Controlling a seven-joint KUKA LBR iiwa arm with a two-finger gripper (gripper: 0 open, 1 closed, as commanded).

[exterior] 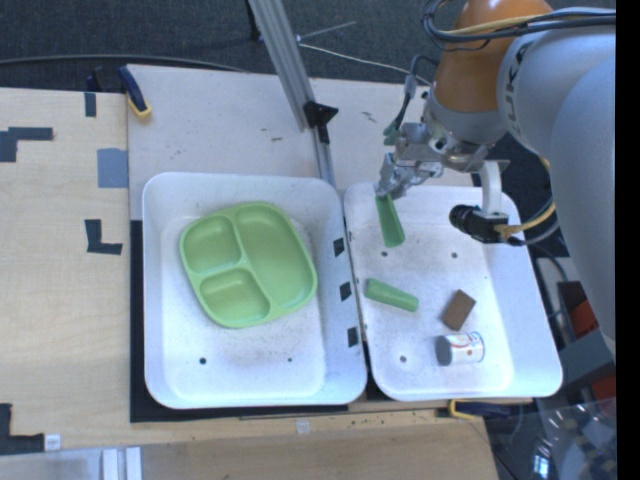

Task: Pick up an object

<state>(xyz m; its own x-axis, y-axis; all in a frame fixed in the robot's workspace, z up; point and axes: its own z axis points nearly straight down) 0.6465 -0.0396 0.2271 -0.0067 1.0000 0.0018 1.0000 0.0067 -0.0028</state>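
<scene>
My gripper [393,185] hangs over the far left corner of the right bin [528,298]. Its fingers are shut on the top end of a green stick [389,222], which points down and slightly right from them, over the bin floor. Further forward in the same bin lie a second green stick [390,295], a brown block [459,309] and a small white can with a red mark [460,348] on its side. The left bin [158,268] holds a green divided plate [248,263].
A slanted metal pole [287,58] comes down to the bench just behind the seam between the bins, left of the gripper. A blue and yellow clamp [135,92] sits at the bench's far left. The grey arm and black cables [490,223] overhang the right bin's far right.
</scene>
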